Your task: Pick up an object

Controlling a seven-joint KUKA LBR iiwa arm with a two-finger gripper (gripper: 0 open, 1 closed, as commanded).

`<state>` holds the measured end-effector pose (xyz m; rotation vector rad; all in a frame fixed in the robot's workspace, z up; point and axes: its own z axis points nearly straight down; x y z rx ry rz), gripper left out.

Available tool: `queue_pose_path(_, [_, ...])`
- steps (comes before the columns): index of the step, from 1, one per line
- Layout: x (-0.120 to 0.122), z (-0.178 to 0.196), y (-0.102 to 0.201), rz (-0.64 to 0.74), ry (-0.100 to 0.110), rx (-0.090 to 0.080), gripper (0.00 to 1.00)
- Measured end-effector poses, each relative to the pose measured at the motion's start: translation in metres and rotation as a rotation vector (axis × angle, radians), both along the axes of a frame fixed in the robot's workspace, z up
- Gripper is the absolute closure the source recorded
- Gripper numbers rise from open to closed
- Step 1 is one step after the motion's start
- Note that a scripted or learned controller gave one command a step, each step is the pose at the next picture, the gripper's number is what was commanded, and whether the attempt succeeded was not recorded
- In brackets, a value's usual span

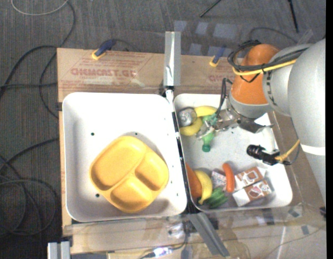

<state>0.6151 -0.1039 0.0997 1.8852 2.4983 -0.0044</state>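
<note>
I see the banana (198, 121) at the right bin's (279, 198) far-left corner, gripper (214, 124) just beside it; grip state I can't tell. Left bin (75, 144) holds a yellow tray (130, 172). Cardboard (112, 72) under bins, cables (26, 90) on dark carpet.

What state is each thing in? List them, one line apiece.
end effector: low in the right bin, over a small green item; grip unclear.
yellow divided tray: lying open side up in the left bin.
banana: lying at the right bin's upper left, beside a silver object.
orange carrot-like piece: lying flat.
two small cartons: lying side by side, lower right.
</note>
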Motion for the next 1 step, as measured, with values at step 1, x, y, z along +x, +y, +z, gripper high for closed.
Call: queue_pose_path(1, [-0.0100,0.0898,0.0575,-0.163,0.009,0.009,1.00])
